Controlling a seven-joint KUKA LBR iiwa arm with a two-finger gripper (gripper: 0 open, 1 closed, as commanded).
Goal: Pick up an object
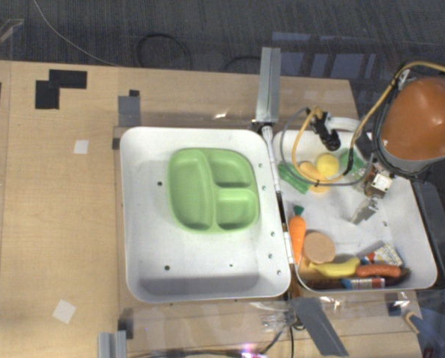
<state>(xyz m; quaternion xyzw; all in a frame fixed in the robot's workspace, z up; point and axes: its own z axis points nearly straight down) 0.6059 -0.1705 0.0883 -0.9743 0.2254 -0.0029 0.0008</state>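
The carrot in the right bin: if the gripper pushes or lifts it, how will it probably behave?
The carrot looks like smooth toy plastic, so probably stiff, light and somewhat slippery. Its round tapered body may roll if pushed sideways. It lies along the right bin's left wall, so closing the fingers around it could be awkward.

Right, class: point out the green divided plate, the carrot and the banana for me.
green divided plate [211, 189]: camera view, on the ridge between its compartments.
carrot [297, 236]: camera view, middle of its orange body.
banana [337, 268]: camera view, middle of its yellow curve.
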